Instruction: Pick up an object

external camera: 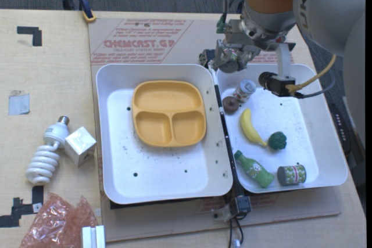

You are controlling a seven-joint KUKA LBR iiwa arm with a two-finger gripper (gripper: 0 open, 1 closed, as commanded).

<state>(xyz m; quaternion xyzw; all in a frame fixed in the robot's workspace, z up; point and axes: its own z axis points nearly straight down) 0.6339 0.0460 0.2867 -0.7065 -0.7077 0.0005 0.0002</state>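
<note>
Green bottle (254,169) and a small can (291,174) lie nearest you in the right bin (317,142). Beyond them you see a banana (251,127) touching a broccoli piece (278,140), then a brown piece (231,104) and a little jar (247,89). Farthest, your pincer (228,60) hovers over the bin's far-left corner; whether it is spread you cannot tell.

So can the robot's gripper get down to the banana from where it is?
Probably yes. The gripper hangs over the far edge of the right bin, and the banana lies flat with open floor around most of it. Only the broccoli crowds its near tip.
</note>
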